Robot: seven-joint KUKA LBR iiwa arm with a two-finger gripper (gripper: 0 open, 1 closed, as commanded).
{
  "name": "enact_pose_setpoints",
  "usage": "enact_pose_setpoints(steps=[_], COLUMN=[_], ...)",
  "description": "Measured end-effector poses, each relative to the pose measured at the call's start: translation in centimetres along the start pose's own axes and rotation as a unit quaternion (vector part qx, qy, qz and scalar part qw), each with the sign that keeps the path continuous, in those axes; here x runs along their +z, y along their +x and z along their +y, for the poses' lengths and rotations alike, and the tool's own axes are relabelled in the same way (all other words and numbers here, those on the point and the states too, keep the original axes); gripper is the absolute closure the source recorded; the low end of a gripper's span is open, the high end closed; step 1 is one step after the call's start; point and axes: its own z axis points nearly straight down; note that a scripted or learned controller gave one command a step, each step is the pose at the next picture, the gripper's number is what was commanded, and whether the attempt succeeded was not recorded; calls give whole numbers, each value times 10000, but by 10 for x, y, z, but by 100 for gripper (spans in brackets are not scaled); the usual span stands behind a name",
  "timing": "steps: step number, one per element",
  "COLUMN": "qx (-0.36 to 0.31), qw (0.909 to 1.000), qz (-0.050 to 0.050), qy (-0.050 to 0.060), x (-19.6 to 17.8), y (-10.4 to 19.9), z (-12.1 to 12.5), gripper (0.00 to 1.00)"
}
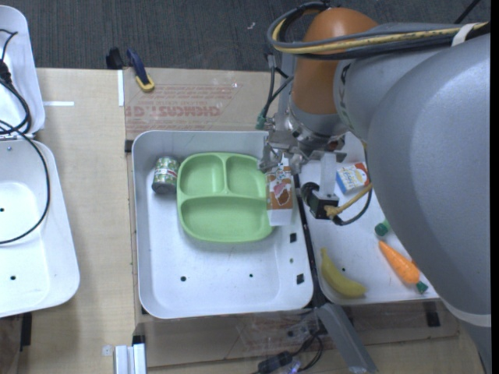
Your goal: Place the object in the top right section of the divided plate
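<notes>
arm (405,107): grey, orange band above the wrist, comes in from the right, covers most of the right-hand bin
jaws (278,164): hang at the right edge of the divided plate, over the seam between the two bins; cannot tell if they are apart, together or clamped on anything, wrist hardware blocks the tips
object (281,191): small carton, brown-red print with white, directly under the jaws, upright or slightly tilted; sits at the plate's right rim beside the top right section, overlapping the rim; cannot tell whether it rests on the plate, on the bin floor, or hangs from the jaws
divided plate (224,218): light green, three sections, two small ones on top and one wide one below; lies in the upper half of the left bin
left bin (210,283): white, shallow, a few dark dots on the floor
can (164,174): small, silver with green label, on its side, touching the plate's left edge
right bin (351,248): white, partly under the arm
milk carton (352,178): small, white and blue with a red top, near the wrist, in the right bin
banana (341,280): yellow, near edge of the right bin
carrot (400,263): orange with a green end, right of the banana, partly under the arm
cable (337,209): black and yellow loop, hangs off the wrist over the right bin
surface (78,131): light wood, cardboard sheet with red print behind the bins
</notes>
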Motion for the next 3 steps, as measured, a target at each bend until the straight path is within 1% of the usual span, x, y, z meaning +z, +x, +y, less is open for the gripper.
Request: enact_pose_setpoints(steps=[1, 2, 3], qx=[-1, 0, -15], qw=[10000, 10000, 10000], qz=[1, 1, -16], qy=[1, 1, 11], x=[0, 0, -8], y=[0, 0, 0], z=[0, 0, 0], gripper=[0, 0, 100])
